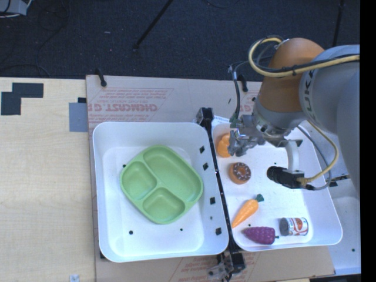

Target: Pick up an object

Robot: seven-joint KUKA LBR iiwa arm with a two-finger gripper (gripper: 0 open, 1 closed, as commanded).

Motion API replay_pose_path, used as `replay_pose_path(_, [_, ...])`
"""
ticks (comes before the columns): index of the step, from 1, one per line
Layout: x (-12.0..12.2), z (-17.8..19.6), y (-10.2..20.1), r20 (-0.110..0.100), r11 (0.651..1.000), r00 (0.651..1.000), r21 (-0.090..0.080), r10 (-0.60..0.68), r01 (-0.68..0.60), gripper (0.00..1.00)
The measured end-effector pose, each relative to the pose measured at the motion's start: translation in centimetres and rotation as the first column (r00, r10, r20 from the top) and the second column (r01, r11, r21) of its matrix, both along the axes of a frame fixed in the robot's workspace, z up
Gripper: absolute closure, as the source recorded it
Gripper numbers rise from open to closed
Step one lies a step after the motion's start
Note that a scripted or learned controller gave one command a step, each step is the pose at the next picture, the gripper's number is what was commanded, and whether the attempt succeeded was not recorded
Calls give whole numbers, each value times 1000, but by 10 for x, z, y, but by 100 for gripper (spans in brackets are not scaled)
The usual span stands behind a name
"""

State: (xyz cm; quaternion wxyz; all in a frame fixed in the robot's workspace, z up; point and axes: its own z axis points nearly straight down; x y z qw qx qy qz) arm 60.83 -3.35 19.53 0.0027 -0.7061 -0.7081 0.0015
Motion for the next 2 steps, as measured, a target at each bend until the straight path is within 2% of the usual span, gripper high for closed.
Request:
replay_pose_path(1, [-21, 4, 59, 0, 1000, 1000, 1, 2, -2, 100])
replay_pose_path(2, [-33, 16, 118, 3, 1000, 1000, 0, 2, -2, 100])
